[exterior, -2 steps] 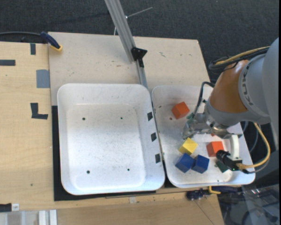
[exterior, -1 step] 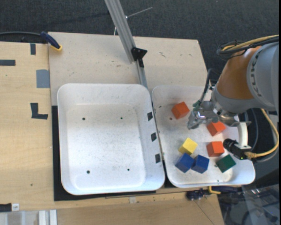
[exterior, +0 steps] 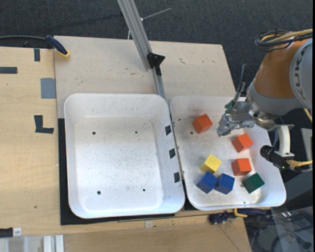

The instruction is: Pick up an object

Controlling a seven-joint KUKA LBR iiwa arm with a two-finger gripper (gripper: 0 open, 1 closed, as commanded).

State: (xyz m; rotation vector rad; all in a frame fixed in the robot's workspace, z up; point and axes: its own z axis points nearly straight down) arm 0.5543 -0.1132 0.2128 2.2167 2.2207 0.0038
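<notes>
The right bin (exterior: pixel 186 188) holds several small blocks. An orange block (exterior: pixel 202 123) lies near its upper middle, with two more orange blocks (exterior: pixel 242 142) (exterior: pixel 241 166) toward the right side. A yellow block (exterior: pixel 211 163) sits above two blue blocks (exterior: pixel 206 182) (exterior: pixel 224 183), and a green block (exterior: pixel 253 182) rests near the bin's lower right. My gripper (exterior: pixel 227 128) hangs over the right bin, just right of the upper orange block and up-left of the nearest right-side orange block. No block shows between its fingers.
The left bin (exterior: pixel 76 156) stands beside the right one with a black divider strip between them. A slanted metal pole (exterior: pixel 139 33) rises behind the bins. The arm's grey and orange body (exterior: pixel 281 83) covers the right bin's upper right corner.
</notes>
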